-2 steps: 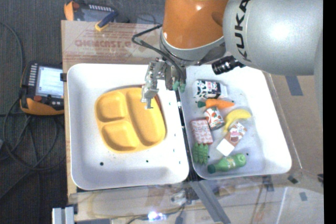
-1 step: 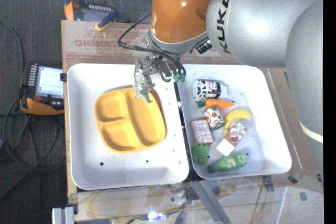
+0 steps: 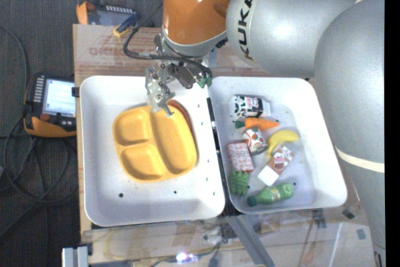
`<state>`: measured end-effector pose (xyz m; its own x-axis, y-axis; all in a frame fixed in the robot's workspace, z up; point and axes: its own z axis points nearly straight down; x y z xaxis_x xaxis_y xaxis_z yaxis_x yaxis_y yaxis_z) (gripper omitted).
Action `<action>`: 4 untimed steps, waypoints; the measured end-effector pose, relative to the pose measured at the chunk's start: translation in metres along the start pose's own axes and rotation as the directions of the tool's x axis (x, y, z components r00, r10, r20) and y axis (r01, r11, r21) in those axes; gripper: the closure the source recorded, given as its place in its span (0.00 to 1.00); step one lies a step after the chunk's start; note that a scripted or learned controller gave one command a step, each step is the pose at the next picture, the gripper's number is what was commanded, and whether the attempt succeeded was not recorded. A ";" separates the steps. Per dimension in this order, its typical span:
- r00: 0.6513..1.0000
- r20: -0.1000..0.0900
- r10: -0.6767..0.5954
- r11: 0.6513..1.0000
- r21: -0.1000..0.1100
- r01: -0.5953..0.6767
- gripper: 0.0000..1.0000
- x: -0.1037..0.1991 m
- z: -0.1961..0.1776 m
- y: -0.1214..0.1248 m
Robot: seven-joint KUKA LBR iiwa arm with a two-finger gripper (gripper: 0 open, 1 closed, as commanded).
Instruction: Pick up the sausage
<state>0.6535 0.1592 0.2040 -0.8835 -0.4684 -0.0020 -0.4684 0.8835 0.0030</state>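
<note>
The sausage (image 3: 182, 110) shows as a reddish-brown curved strip in the left bin (image 3: 100, 197), lying against the far right rim of a yellow divided plate (image 3: 155, 144), which partly hides it. My gripper (image 3: 161, 100) hangs from the orange wrist over the plate's far edge, its tip right beside the sausage's left end. Whether it touches the sausage cannot be made out.
The right bin (image 3: 322, 134) holds several toy foods: a cow-print carton (image 3: 249, 105), a carrot (image 3: 261, 124), a banana (image 3: 283, 137), a can (image 3: 256, 141), a red packet (image 3: 240, 157) and a green bottle (image 3: 272, 194). The arm's bulk covers the upper right.
</note>
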 end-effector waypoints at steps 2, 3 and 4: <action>0.863 0.003 -0.505 0.863 -0.001 0.505 1.00 -0.043 -0.013 0.046; 0.624 0.004 -0.782 0.624 -0.001 0.782 1.00 -0.045 -0.099 0.050; 0.266 0.003 -0.964 0.266 -0.003 0.964 1.00 -0.040 -0.030 0.042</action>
<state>0.6689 0.2149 0.2338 0.2166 -0.9762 -0.0064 -0.9763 -0.2166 0.0017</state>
